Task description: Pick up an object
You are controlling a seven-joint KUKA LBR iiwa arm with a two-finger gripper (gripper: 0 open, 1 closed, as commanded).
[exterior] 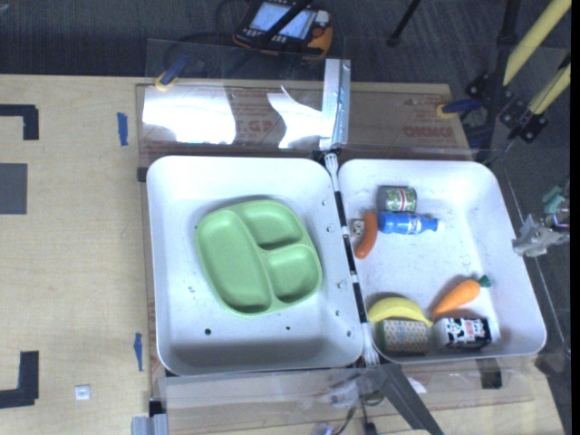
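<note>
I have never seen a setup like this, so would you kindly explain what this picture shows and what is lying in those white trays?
This is one photo from a fixed camera above a workbench, looking down at a slant. Two shallow white bins sit side by side. The left bin holds a green divided plate. The right bin holds small toy groceries: a green can, a blue bottle, a small orange piece by the dividing wall, a carrot, a banana, a netted item below it and a black-and-white carton. At the right edge, a metal part is probably the robot arm's tip; it is too cut off to read its jaws. Nothing is visibly being held.
</note>
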